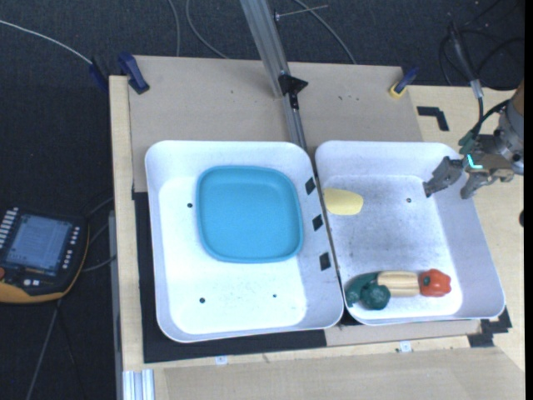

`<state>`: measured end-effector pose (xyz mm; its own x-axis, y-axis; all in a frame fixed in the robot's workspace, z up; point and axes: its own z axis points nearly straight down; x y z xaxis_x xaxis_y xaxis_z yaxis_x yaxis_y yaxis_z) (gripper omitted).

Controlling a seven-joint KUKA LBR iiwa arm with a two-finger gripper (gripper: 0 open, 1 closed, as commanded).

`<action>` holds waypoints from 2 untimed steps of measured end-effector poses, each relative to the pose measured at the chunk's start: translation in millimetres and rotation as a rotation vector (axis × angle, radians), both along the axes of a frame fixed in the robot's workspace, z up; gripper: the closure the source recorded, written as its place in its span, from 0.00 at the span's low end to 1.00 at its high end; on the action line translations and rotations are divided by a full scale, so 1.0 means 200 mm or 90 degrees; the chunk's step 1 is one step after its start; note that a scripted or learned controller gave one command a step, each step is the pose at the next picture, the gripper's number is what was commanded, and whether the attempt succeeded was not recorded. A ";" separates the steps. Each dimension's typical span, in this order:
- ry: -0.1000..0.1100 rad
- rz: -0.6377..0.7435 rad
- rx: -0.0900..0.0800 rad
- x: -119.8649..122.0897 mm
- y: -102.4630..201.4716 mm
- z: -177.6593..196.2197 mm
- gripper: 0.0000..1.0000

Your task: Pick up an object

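Beige bench bearing two shallow white bins. Nearest, in right bin: dark green lump, tan cylinder, red round toy. Beyond, yellow piece. Left bin: square blue plate. Two-finger gripper spread, seemingly empty, over right rim.

The gripper hangs at the view's right edge — fingers spread apart, holding nothing.
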<state>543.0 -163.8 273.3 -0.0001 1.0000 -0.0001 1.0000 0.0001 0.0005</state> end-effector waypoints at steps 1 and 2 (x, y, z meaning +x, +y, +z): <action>0.000 0.000 0.000 0.00 0.00 0.00 0.00; 0.002 0.000 0.000 0.03 -0.02 -0.23 0.00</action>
